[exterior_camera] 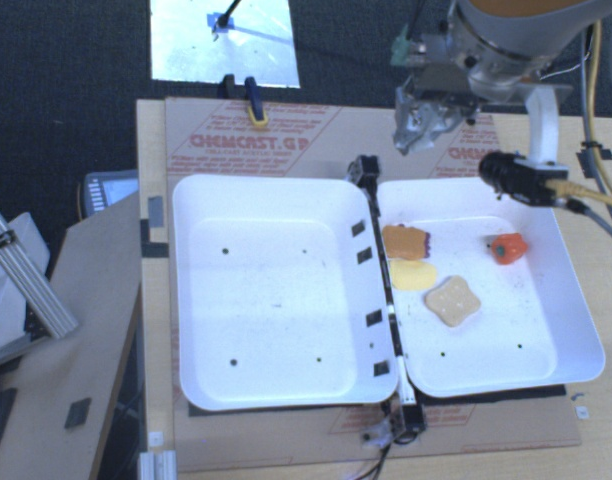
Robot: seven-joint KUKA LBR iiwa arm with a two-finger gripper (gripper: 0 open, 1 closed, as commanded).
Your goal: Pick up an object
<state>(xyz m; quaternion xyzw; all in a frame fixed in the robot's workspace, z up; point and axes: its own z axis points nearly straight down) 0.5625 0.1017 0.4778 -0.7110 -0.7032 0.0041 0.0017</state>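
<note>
The right bin [546,358] holds several small objects. An orange block with a purple edge [406,241] lies near its left wall, with a flat yellow piece [414,276] just below it and a tan cracker-shaped piece [452,301] below that. A small red-orange object [506,249] rests toward the right side. My gripper [426,128] hangs high above the back edge of the right bin, well clear of all the objects, with nothing between its fingers.
The left bin [276,288] sits beside the right one, joined by black clips along the middle. A black fitting with yellow cables [521,176] sits over the right bin's back rim. A shiny metal sheet [224,28] lies beyond the bench.
</note>
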